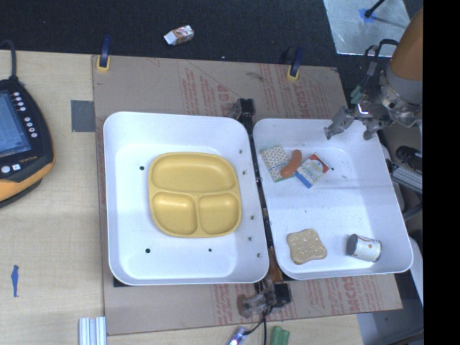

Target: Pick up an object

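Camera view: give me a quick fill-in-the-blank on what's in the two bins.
1. The yellow divided tray lies in the ____ bin.
2. The tray has ____ compartments.
3. The cracker and the small can lie near the right bin's ____ edge.
4. The end effector sits over the right bin's far ____ corner.

Missing words: left; three; near; right
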`<state>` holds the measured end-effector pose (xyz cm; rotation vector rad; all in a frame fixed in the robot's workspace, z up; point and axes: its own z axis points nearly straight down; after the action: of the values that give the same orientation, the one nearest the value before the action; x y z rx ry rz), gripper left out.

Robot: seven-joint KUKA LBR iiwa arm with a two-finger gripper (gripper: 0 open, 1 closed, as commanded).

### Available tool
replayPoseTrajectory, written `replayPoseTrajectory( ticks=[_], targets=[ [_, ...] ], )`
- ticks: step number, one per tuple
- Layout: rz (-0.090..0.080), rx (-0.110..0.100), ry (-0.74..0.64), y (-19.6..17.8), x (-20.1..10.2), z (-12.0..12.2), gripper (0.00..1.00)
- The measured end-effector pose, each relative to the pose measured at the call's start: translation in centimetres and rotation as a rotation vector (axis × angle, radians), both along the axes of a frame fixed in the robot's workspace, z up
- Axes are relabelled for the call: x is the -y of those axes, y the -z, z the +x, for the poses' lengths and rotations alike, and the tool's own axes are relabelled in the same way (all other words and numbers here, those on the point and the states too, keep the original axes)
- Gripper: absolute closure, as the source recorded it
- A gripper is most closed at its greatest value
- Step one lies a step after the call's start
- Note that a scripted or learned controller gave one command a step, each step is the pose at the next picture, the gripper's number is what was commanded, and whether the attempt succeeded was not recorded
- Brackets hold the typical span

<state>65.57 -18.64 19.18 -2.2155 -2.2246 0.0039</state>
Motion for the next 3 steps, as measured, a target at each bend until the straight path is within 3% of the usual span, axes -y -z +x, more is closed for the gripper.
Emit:
replayPoseTrajectory(
  ticks=[1, 2, 3],
  targets=[
    [0.0, -0.002, -0.001, 10.1, -3.8, 0.0, 0.0],
    [0.0, -0.003, -0.003, 10.0, -7.5, 0.0, 0.0],
    [-0.001, -0.001, 0.0, 10.0, -8.2, -5.2, 0.0]
  ],
)
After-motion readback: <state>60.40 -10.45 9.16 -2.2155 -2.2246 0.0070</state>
